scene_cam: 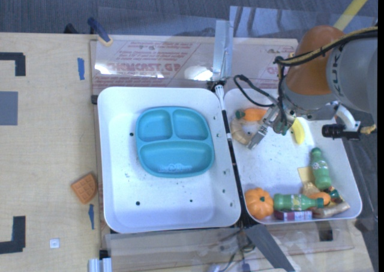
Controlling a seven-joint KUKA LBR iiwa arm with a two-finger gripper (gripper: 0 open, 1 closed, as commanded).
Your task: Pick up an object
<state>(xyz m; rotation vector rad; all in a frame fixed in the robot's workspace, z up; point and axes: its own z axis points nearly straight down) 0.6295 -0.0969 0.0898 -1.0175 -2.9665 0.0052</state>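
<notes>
Arm enters from the right edge of the frame, upper right quadrant. Grey body, orange band above the wrist at top right. Wrist angles down and to the left. Gripper (259, 137) sits right of frame centre, fingers pointing lower left; black cabling loops above it.

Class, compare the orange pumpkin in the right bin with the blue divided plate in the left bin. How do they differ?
The pumpkin is orange, the plate blue. The pumpkin is round and small, the plate flat, wide and split into three compartments. The pumpkin lies among other items, the plate alone. Both rest in white bins.
</notes>
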